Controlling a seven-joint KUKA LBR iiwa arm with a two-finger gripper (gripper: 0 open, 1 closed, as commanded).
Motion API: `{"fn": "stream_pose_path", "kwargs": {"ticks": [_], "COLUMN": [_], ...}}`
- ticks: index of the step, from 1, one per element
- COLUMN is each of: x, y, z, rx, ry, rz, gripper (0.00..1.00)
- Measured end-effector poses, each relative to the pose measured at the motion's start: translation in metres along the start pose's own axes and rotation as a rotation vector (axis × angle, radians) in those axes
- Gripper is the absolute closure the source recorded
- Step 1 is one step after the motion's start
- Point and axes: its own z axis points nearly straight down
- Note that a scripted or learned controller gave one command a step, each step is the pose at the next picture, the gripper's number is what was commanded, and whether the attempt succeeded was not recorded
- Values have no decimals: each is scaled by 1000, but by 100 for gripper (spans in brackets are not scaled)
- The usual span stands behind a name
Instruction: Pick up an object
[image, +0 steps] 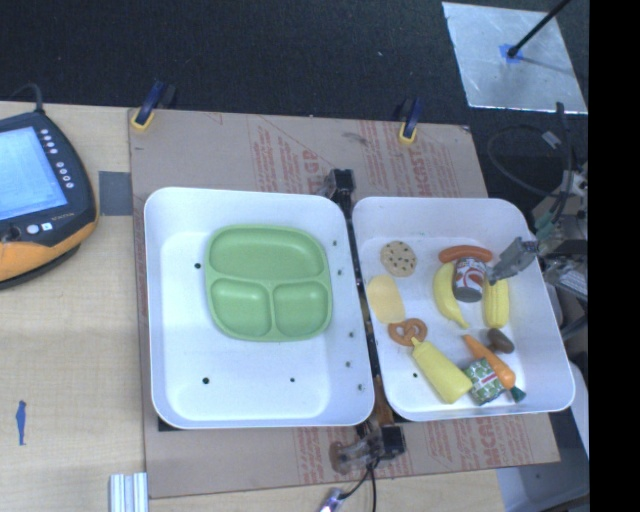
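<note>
Grey arm: it comes in from the right edge of the camera view at about the height of the right bin's upper half, mostly cut off by the frame; what shows is a cluster of grey and pale parts with cables.
Pincer (503, 264): slanted down and leftward over the right bin, its tip just beside the can and the corn; whether it is open or closed I cannot tell, and nothing is seen gripped in it.
Right bin (440, 210): shallow, white, holds all the loose objects.
Can (468, 279): small, red and white, lying near the bin's upper middle, touching the banana on its left.
Banana (447, 294): yellow, curved, running top to bottom.
Corn (496, 303): yellow cob, upright in the view, just right of the can, under the pincer tip.
Sausage (466, 253): orange-red, lying across just above the can.
Cookie (399, 259): round, speckled brown, in the upper left part of the bin.
Yellow oval piece (385, 298): pale, below the cookie.
Pretzel (407, 331): brown, below the oval piece, touching the yellow bottle.
Yellow bottle (441, 369): lying at a slant toward the lower right.
Carrot (490, 361): orange, near the bin's lower right, beside a green packet (484, 384).
Left bin (170, 300): white, holds a green divided plate (268, 283) with three compartments.
Desk (60, 380): light wood, with brown cardboard under both bins and an orange-edged tablet (35, 190) at the far left.
</note>
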Motion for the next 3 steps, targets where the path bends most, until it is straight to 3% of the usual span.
{"fn": "stream_pose_path", "kwargs": {"ticks": [1,2,3], "x": [-34,-23,15], "y": [-24,-41,-2], "z": [108,162,187], "rx": [2,0,0], "ry": [0,0,0], "rz": [0,-2,-3], "gripper": [0,0,0]}}
